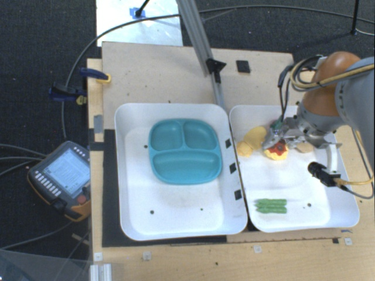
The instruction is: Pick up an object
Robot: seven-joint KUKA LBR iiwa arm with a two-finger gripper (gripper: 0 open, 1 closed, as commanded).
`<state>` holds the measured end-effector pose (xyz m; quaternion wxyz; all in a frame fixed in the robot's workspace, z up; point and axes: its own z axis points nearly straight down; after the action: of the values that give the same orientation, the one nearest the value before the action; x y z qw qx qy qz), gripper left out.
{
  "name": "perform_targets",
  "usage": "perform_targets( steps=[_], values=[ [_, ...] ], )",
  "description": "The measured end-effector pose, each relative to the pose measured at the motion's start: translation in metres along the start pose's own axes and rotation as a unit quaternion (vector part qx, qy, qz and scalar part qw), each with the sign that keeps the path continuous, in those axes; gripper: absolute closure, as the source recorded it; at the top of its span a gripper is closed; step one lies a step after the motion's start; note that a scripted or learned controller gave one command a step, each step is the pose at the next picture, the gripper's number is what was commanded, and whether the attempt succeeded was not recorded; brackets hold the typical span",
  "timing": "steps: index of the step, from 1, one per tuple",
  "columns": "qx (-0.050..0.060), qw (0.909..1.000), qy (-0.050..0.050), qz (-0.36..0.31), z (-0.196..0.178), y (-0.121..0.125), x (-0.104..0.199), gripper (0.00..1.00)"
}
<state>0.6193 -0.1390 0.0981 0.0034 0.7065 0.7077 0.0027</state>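
Two white bins (176, 215) on a bench (164, 69), apparently particleboard

Two white bins (176, 230) (side by side), one teal plate (184, 151), three food items (270, 206).

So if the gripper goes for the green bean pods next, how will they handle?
The green bean pods look like a low, flat plastic cluster, so probably light and stiff. Lying flat on the right bin floor, they likely slide rather than roll, offering little height to pinch.
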Motion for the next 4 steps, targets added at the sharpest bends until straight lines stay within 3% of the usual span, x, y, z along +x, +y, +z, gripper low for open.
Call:
perform_targets(
  steps=[3, 4],
  values=[
    [0.002, 1.0000, 0.000, -0.002, -0.126, 0.003, 0.008, 1.00],
    [0.004, 1.0000, 0.001, -0.004, -0.136, -0.017, 0.063, 1.00]
  ],
)
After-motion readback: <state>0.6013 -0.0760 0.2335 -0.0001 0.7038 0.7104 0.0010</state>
